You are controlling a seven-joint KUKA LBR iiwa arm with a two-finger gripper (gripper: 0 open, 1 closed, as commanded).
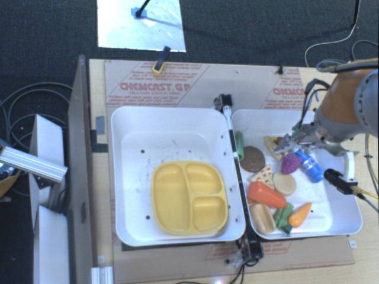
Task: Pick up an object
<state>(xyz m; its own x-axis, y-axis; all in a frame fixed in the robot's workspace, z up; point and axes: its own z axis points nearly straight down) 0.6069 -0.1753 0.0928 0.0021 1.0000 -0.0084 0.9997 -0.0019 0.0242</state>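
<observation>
Purple grape bunch (291,163) sits just below the gripper (294,139), touching the blue bottle (310,165) beside it; finger state: cannot tell at this angle.

The brown protective sheet (177,81) under the two white bins (172,129) carries red print. Behind the left bin, the word "CHEMCAST GP" can be read in large letters, with smaller slanted lines around it too fine to make out. Behind the right bin the same print repeats, only partly legible.
</observation>
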